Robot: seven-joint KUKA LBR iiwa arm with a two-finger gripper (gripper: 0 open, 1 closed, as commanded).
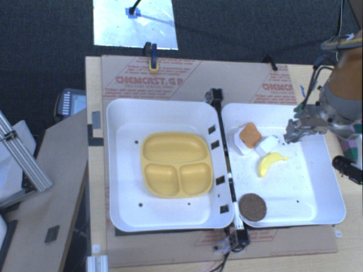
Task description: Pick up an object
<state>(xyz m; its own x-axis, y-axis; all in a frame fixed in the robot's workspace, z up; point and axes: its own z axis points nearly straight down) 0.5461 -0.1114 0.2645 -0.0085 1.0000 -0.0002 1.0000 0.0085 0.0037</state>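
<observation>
Camera view, looking down at a slant on two shallow white bins set side by side on a bench. The left bin [122, 152] holds a yellow compartment tray [174, 164], lying flat with one wide section on its far side and two smaller sections on its near side. The right bin [317, 197] holds the candidate objects: an orange-brown block [250, 135] toward the far left part of the bin, resting on a small white piece [243, 146]; a second white piece [266, 145] just right of it; a yellow banana-shaped item [270, 162] touching or just beside that piece on its near side; and a dark brown disc [253, 207] at the near left corner, well apart from the others. The arm enters from the right, and the gripper [295, 130] hangs over the far part of the right bin, right of the white piece and beyond the banana-shaped item. Nothing is seen between its fingers; whether they are spread or closed cannot be told at this resolution. Judged step: the approach, no object yet lifted. To do it well, the gripper should centre above a single item, preferably the banana-shaped one or the isolated disc, align its fingers across the narrow dimension, descend vertically until the fingers straddle the item, and avoid nudging the neighbouring white pieces
</observation>
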